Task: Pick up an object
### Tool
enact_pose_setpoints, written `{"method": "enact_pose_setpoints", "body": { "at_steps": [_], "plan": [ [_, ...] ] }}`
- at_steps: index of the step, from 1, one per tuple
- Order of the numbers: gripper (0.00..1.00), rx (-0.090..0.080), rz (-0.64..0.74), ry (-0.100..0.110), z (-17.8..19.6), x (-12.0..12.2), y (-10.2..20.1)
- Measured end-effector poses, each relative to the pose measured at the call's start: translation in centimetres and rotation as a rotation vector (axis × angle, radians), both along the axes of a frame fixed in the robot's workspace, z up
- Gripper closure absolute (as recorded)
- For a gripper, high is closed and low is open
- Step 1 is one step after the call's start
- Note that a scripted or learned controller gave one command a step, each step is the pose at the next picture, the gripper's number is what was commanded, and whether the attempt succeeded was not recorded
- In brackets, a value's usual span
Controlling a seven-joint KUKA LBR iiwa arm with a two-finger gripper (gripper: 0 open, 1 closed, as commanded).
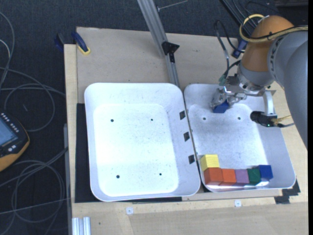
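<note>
Nearest me, a row of blocks [234, 174] lines the right bin's [274, 146] front edge (yellow partly stacked behind orange). By its back edge, my gripper [223, 101] clenches a blue block [220, 107], half hidden by the fingers.

The robot arm [288, 58] runs off the frame at 3 o'clock, most of its body cut away. The end effector [221, 101] covers the upper part of a blue object [221, 107]; whether its tips clasp it cannot be told. At 9 o'clock a handheld pendant [10, 141] is sliced by the edge.
</note>
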State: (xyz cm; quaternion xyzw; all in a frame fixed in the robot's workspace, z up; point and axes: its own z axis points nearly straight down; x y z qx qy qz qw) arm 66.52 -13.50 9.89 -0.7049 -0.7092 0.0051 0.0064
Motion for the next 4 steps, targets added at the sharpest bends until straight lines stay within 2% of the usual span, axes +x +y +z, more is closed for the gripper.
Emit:
{"method": "enact_pose_setpoints", "body": {
  "at_steps": [1, 2, 3, 4],
  "plan": [
    [1.00, 0.000, -0.002, -0.023, 19.6, -11.3, 7.9],
    [1.00, 0.002, 0.001, -0.004, 9.8, -12.3, 15.6],
    [1.00, -0.002, -0.004, -0.020, 10.1, -6.0, 15.1],
    [1.00, 0.002, 0.001, -0.014, 10.0, -6.9, 21.6]
  ]
}}
